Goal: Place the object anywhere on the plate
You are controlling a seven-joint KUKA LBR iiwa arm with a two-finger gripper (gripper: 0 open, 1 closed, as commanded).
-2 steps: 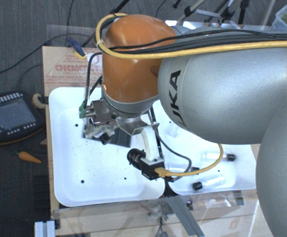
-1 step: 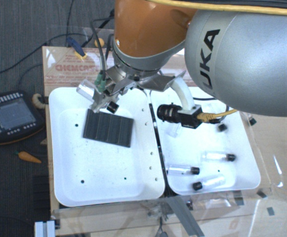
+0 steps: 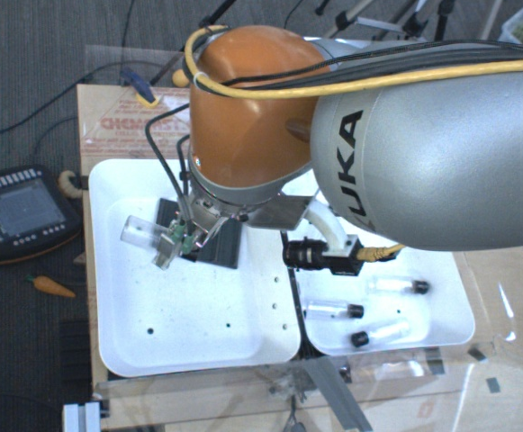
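Looking at the gripper point(image 3: 173, 241), I see a clear tube point(image 3: 139, 231) just left; grip state unclear, plate point(image 3: 227, 241) half hidden.

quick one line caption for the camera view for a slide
KUKA arm's pincer low in the left bin by a clear tube and dark plate; three capped tubes lie in the right bin.

Glossy white plastic bins point(image 3: 243, 345) hold clear plastic tubes point(image 3: 333, 310) with black caps, at 12 o'clock the arm's point(image 3: 423, 151) smooth grey and orange shell
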